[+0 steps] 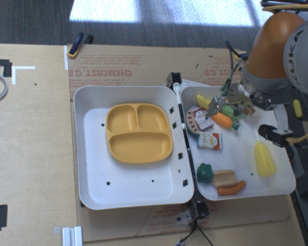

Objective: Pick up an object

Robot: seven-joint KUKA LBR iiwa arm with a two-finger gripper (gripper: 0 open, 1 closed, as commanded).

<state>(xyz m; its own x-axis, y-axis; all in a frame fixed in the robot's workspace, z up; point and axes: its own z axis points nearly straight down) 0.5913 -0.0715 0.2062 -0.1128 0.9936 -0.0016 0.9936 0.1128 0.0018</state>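
We see the jaws (219,108) low in the upper part of the right bin (277,188), right of frame centre, just above an orange toy (223,120) and beside a yellow piece (203,101). We cannot tell how far they stand open or whether they grip anything. A small carton (209,141) lies just below, a yellow bottle (264,159) toward the right wall. The left bin (92,188) holds a yellow divided plate (139,132) on the worktop (31,163).
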